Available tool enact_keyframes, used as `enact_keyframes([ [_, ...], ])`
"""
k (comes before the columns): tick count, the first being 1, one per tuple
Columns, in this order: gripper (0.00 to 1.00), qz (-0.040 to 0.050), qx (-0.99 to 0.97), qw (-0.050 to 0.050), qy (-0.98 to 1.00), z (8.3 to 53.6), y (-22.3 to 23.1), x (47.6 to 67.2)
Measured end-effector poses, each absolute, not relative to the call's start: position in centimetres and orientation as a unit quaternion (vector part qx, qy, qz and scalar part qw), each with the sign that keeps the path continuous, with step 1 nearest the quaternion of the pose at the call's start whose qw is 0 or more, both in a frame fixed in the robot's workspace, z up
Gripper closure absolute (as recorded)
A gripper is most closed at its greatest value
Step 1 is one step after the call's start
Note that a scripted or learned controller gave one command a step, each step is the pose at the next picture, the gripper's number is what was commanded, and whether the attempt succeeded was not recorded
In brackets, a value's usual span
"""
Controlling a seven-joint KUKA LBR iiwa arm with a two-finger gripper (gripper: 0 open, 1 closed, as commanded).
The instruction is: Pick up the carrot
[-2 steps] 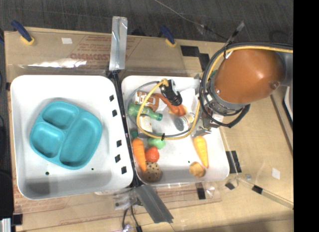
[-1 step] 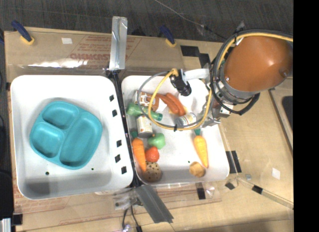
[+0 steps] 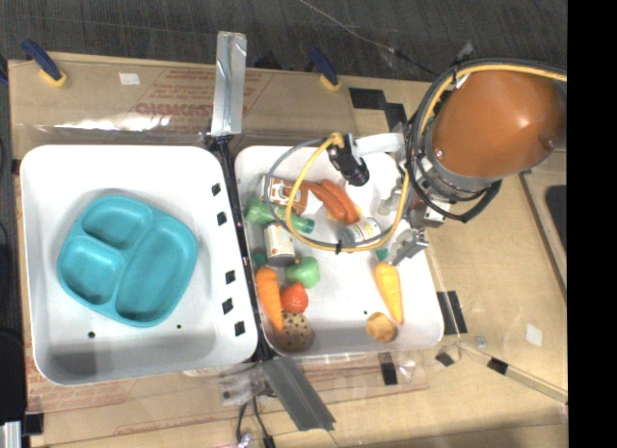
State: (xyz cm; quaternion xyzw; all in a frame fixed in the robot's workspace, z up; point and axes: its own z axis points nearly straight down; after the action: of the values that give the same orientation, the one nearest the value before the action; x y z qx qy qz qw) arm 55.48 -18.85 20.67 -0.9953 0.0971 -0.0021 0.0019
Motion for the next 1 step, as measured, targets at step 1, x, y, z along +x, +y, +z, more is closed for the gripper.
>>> enact_keyframes([
  [1, 0.00, 0.0048, -0.994, 0.003, 0.110, 10.46, -20.44, 52.95],
])
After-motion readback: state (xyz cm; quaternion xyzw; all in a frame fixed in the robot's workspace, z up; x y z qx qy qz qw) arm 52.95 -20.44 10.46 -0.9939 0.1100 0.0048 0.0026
